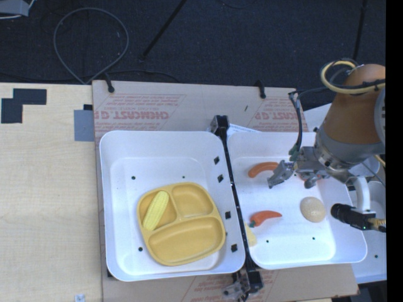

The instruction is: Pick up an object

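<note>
Two white bins (119, 168), one yellow plate (182, 238), one corn cob (155, 210), two orange pieces (262, 168), one egg (312, 209).

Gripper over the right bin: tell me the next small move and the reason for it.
Probably a short drop toward the orange sausage. The gripper hovers at that piece's right end in the right bin with nothing visible between its fingers, and the sausage is the closest object, nearer than the egg or the carrot.

Two bins sat side by side on the surface. In the left bin (119, 168), a divided plate (189, 234) lay toward the near edge, with a corn cob (155, 209) in its left compartment. In the right bin (315, 250), a sausage (262, 168) lay near the divider, a pepper (266, 217) nearer the front, and what was perhaps an egg (312, 209) to the right. The pincer (295, 175) hung between sausage and egg.
</note>
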